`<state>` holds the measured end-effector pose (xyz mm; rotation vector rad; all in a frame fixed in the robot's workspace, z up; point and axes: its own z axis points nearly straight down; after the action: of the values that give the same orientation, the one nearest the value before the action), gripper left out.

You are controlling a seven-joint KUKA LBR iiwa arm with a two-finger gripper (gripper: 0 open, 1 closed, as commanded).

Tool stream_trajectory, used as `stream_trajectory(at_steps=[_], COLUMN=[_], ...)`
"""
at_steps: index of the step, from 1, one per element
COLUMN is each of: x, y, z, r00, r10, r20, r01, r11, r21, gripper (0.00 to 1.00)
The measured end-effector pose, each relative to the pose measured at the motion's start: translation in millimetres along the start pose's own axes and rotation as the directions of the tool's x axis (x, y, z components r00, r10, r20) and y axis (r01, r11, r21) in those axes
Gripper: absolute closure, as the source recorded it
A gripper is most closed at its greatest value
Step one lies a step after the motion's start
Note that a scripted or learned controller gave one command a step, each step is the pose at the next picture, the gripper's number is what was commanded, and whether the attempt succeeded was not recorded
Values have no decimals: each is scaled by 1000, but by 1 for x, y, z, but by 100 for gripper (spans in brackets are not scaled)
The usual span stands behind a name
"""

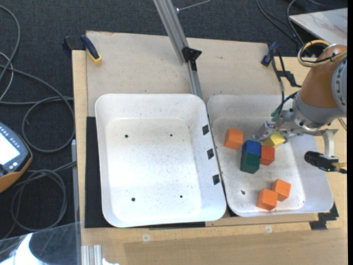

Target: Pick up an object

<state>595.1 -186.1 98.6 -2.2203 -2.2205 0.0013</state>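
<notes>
you are looking down at a slant on a wooden bench that carries two shallow white bins side by side. the left bin shows a speckled white floor with a few dark dots. the right bin holds a cluster of small blocks. the grey arm, with its orange band, comes in from the right edge and bends down over the upper right part of the right bin. its gripper sits low in that bin, and you cannot tell from this angle how it is set. a small yellow block lies just at the gripper's tip, touching or nearly touching it, but it is not clear that it is held. just left of the tip sits an orange block. below the tip, a blue block is stacked against a green block, with a red block touching them on the right. two more orange blocks rest together near the bin's front edge, well apart from the gripper.
</notes>
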Motion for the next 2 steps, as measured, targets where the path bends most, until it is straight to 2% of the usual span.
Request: stream_trajectory(at_steps=[1,2], x=[0,-4], y=[1,12], z=[-12,-69], r00=[1000,1000], r10=[-1,-1], r20=[0,2], r01=[1,1], r11=[1000,1000], r21=[-3,-9], gripper=[100,100])
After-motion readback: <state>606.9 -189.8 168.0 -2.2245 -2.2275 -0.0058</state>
